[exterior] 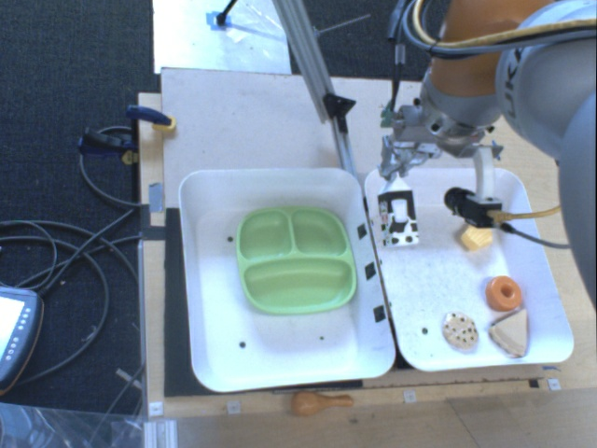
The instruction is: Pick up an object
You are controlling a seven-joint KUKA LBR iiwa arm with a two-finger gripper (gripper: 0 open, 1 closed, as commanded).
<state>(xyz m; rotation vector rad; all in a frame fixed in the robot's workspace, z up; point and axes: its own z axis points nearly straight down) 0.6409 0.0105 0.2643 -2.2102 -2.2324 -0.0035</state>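
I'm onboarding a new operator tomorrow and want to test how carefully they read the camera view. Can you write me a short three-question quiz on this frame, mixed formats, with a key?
1. True or false: the green divided plate lies in the left bin.
2. Multiple choice: which thing lies nearest the gripper?
A. the orange ring
B. the black-and-white carton
C. the spotted cookie
3. Fill in: the sandwich wedge lies in the right bin's ______ corner, beside the spotted cookie.

Key: 1 true; 2 B; 3 near right.
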